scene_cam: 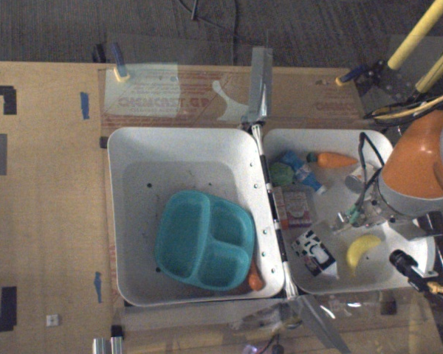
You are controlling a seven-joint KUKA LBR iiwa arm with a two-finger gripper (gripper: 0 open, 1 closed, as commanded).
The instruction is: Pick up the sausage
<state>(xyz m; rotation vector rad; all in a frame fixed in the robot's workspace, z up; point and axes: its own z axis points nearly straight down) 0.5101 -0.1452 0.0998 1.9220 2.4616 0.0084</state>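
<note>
- The end effector (352, 216) sits low in the right bin (399, 271), at the right of the frame; its tip is a small tangle of metal and cable, and I cannot tell its state
- Above it the arm (417, 164) shows as a large orange dome with a grey collar, coming in from the right edge
- A yellow banana (362, 250) lies just below the end effector, on the bin floor, apart from it
- A black and white box (314, 253) lies to the left of the banana, near the bin's lower left corner
- A pink and white packet (294, 206) lies above that box, against the bin's left wall
- A green round item (282, 173) and a blue item (301, 168) lie close together in the bin's upper left corner
- An orange carrot (336, 160) lies just to the right of them, along the upper wall
- The left bin (133, 168) fills the middle of the frame and holds a teal divided plate (204, 240), three compartments, tilted
- The sausage (255, 279), a small orange-red piece, lies in the left bin's lower right corner, just beside the plate's lower right edge, well apart from the end effector
- The brown bench (44, 220) runs to the left, with blue tape marks and black corner marks
</note>
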